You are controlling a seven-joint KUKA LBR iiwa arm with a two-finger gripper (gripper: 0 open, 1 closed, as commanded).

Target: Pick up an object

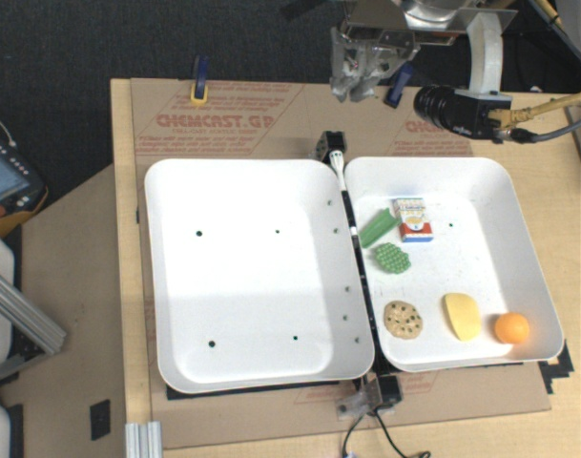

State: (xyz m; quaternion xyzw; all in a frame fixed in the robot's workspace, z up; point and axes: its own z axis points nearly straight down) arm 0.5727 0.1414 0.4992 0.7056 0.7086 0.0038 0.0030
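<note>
So the metal two-finger gripper (366, 86) hangs above the bench's far edge, jaws maybe apart, gripping nothing. Smooth orange ball (511, 328) sits in the glossy white right bin (519, 208), beside a waxy yellow lump (462, 316).

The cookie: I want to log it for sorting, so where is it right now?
The cookie lies in the right bin, near its front left corner, just left of the yellow piece and below the bumpy green piece.
</note>
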